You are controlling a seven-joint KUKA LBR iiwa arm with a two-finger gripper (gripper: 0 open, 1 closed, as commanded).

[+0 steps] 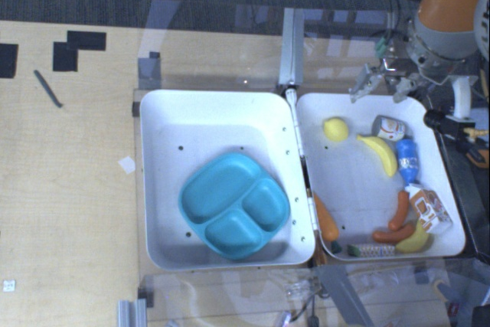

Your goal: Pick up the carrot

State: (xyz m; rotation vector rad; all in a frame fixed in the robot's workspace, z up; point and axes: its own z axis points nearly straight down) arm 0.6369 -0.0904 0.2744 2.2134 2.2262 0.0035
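The carrot (326,220) is orange and tapered. It lies in the right bin (360,191), against the left wall near the front corner. My gripper (381,86) hangs above the back edge of that bin, far behind the carrot and to its right. Its two fingers are spread open and nothing is between them.
The right bin also holds a lemon (335,129), a banana (380,152), a small can (389,126), a blue bottle (407,159), two red sausages (398,212), a snack packet (429,212) and a yellow piece (414,242). A blue divided plate (233,204) lies in the left bin (164,165).
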